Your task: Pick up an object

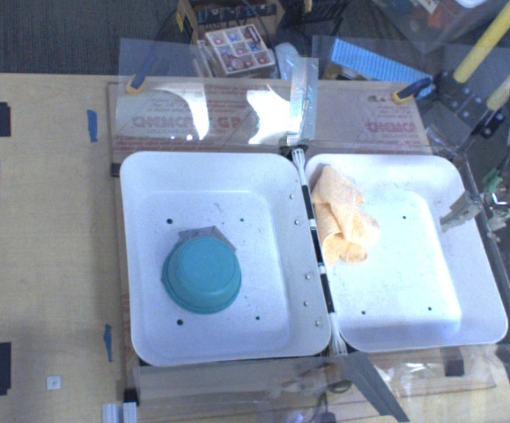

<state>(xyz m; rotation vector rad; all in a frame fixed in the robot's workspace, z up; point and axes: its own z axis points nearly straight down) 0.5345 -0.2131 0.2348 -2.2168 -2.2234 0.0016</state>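
A teal bowl [203, 274] lies upside down in the left white bin [149, 183], toward its front left. It partly covers a small grey scrap [203, 233] at its far edge. A crumpled tan and orange cloth [343, 216] rests in the right white bin [431, 324], against the divider between the two bins.
A grey metal piece with thin wires [479, 206] juts over the right bin's right rim. Cardboard panels [193, 117] stand behind both bins. A yellow pole [498, 26] slants at the top right. The wooden bench [43, 236] spreads out to the left.
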